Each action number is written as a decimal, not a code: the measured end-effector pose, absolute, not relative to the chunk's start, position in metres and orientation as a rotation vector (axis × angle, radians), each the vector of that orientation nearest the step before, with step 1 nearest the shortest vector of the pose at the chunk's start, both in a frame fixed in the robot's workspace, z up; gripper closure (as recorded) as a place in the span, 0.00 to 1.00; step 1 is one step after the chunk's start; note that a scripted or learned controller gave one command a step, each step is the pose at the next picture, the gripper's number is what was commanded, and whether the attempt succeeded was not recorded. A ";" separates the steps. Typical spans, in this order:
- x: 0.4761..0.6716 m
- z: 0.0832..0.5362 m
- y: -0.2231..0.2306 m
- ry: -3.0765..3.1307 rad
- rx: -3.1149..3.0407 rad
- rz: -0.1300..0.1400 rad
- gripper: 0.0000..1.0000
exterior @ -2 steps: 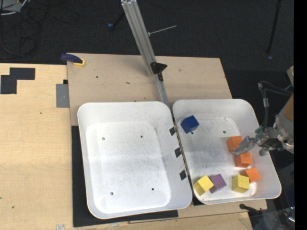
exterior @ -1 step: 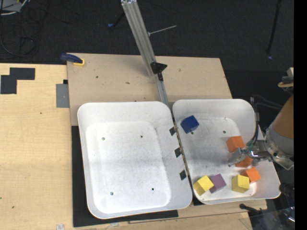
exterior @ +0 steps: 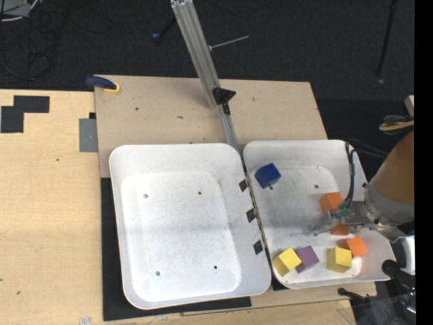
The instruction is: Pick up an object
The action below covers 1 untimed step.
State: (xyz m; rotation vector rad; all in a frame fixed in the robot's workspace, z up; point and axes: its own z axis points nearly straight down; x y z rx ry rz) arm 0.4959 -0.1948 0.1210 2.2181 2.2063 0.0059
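The orange block [exterior: 331, 201] is sitting touching the gripper [exterior: 336, 222], whose grasp I cannot tell. Neighbouring blocks are risking a nudge and a miss.

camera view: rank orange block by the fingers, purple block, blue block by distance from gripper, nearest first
From the gripper:
1. Orange block, right beside it, just toward the bin's far side.
2. Purple block, toward the bin's near edge, next to a yellow block.
3. Blue block, by the divider between the bins.
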 end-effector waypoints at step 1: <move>0.496 0.130 -0.196 2.202 2.222 0.005 1.00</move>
